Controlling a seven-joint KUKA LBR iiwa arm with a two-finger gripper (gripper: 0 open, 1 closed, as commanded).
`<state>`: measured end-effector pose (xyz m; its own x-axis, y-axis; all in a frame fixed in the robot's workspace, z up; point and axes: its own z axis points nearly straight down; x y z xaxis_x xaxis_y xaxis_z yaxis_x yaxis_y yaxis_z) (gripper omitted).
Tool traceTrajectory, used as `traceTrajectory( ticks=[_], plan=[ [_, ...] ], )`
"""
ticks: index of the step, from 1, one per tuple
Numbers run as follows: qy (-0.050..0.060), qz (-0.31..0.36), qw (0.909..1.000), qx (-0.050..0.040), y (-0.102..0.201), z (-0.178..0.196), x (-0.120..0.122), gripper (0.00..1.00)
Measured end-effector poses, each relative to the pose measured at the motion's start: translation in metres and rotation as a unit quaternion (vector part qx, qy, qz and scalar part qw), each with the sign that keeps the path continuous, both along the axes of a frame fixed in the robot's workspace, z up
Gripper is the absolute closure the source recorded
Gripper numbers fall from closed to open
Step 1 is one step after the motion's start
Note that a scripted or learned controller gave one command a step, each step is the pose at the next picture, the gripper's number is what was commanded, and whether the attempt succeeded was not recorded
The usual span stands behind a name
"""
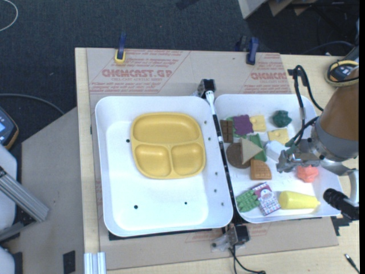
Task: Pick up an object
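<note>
My gripper (290,160) hangs low over the right bin (239,103), near its right side, with the arm's orange band above it at the frame's right. Just beside it on the right lies a pink-red object (308,173). Left of it sit a white block (274,150), a tan wedge (250,150), a brown round piece (234,156) and a waffle-like square (260,169). Nothing visibly sits between the fingers.
The right bin also holds a purple piece (243,124), yellow blocks (278,135), a dark green lump (280,118), a green piece (247,200), a small carton (266,198) and a yellow bottle-like object (297,200). A yellow divided tray (169,144) lies in the left bin (114,170).
</note>
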<state>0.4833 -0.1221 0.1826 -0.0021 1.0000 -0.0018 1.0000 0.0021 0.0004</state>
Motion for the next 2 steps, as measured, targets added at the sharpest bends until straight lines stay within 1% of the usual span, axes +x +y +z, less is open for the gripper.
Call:
traceTrajectory(
  ticks=[1, 2],
  plan=[
    [0.000, 0.000, 1.0000, -0.0001, 0.000, 0.041, 0.002, 1.00],
    [0.000, 0.002, 1.0000, 0.0001, 0.026, 0.048, 0.049, 1.00]
  ],
)
